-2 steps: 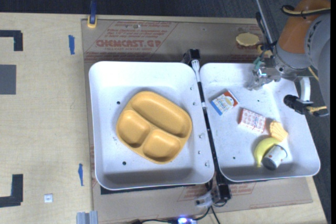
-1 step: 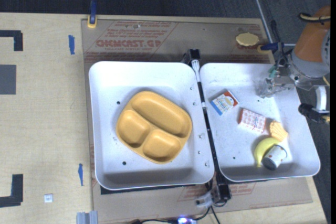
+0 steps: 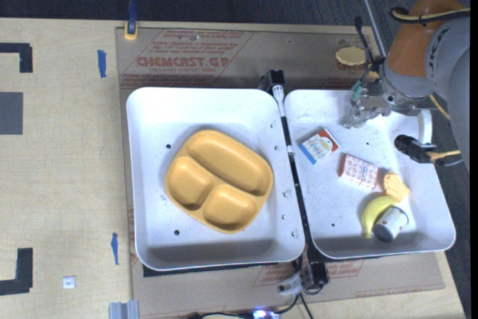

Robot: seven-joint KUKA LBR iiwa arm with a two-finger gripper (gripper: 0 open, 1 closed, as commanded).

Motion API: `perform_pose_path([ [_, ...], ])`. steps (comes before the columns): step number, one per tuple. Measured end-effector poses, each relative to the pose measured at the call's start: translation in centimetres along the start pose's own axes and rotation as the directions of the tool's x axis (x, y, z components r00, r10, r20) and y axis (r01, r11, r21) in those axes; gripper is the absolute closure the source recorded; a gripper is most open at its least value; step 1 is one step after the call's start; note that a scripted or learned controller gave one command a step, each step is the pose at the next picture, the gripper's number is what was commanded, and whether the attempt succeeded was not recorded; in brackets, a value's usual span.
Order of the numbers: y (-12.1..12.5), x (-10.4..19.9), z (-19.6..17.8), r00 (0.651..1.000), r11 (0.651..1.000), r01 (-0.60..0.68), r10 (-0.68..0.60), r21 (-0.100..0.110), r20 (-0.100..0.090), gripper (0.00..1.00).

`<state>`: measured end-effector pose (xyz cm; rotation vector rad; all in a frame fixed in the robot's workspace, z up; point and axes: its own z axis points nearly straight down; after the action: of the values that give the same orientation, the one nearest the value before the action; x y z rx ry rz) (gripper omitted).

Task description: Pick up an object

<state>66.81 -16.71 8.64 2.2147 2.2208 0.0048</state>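
Pincer (image 3: 361, 114) hangs over right bin (image 3: 328, 239); glossy yellow tray (image 3: 218, 179) fills left.

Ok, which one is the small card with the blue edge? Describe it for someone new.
Find the right bin, then its upper left part, near the divider. The small card lies flat there, white with a blue edge and red print, apart from the pink patterned packet lower right.

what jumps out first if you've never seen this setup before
The big yellow three-compartment tray in the left bin grabs the eye first. Next comes the grey arm with its orange band over the right bin's far corner, above small items including a banana.
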Motion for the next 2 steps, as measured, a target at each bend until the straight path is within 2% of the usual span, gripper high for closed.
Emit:
perform_pose_path([
  [1, -0.1, -1.9, 0.0, 1.0, 1.0, -0.002, 0.002, 0.001, 0.002, 1.0],
  [2, -3.0, -5.8, 0.0, 1.0, 1.0, -0.003, 0.003, 0.007, 0.0, 1.0],
])
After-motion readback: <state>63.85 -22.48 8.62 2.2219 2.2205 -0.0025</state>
